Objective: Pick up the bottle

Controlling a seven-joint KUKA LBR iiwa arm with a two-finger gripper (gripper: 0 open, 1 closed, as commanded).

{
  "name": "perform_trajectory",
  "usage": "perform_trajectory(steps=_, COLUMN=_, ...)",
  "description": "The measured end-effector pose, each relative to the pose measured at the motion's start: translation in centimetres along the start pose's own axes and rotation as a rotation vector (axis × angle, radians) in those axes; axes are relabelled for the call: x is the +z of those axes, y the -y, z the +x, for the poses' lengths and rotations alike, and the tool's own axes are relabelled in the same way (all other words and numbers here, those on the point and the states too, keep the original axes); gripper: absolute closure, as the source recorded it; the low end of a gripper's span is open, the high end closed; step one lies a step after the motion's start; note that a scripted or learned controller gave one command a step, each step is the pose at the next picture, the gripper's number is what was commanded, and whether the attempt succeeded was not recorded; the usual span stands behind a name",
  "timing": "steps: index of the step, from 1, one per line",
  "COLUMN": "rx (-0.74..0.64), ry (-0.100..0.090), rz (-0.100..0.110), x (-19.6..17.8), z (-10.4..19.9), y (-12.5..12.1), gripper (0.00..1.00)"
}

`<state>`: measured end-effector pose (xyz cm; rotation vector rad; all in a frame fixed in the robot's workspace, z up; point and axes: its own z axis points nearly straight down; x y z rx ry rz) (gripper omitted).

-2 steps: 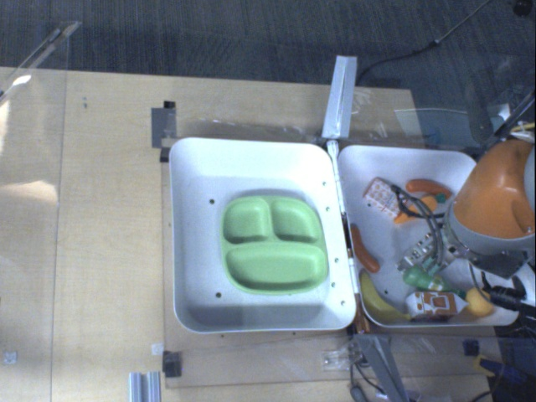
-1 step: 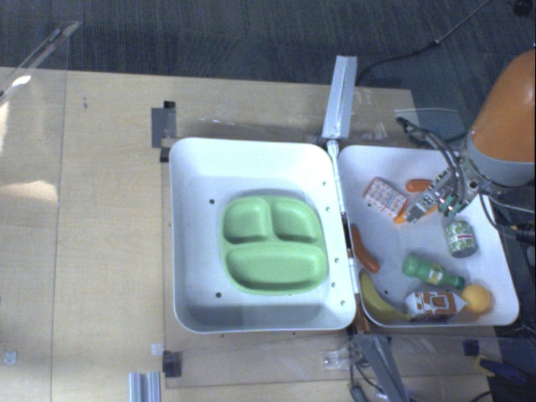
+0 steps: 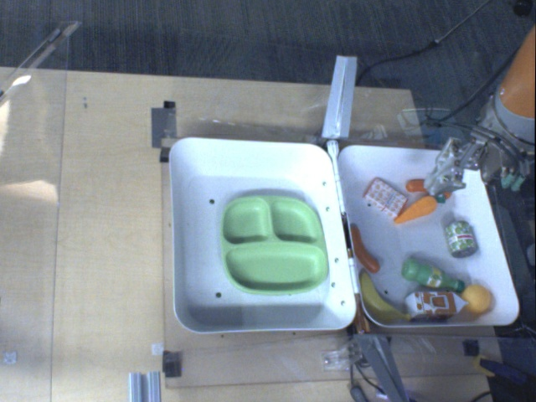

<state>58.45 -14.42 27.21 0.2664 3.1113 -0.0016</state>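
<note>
I saw the table (image 3: 100, 224) carrying two white bins. The left bin (image 3: 193, 224) held a green sectioned tray (image 3: 274, 243). In the right bin (image 3: 494, 258), the green bottle (image 3: 431, 275) lay on its side toward the near edge, above a juice carton (image 3: 433, 306) (a banana (image 3: 378, 301) alongside). My tool (image 3: 444, 177) hovered over the carrot (image 3: 416, 210); whether it stood apart or together, I could not tell.

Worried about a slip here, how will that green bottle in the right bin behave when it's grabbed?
The green bottle lies on its side, so a nudge would probably roll it. Its smooth round body may slip between fingers. It looks small, likely light, and sits close against the carton.
</note>
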Motion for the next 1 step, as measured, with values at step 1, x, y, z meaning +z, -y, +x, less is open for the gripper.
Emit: perform_trajectory(steps=1, rx=0.0, ry=-0.001, rz=0.0, x=0.02, z=0.02, y=-0.01, gripper=0.0)
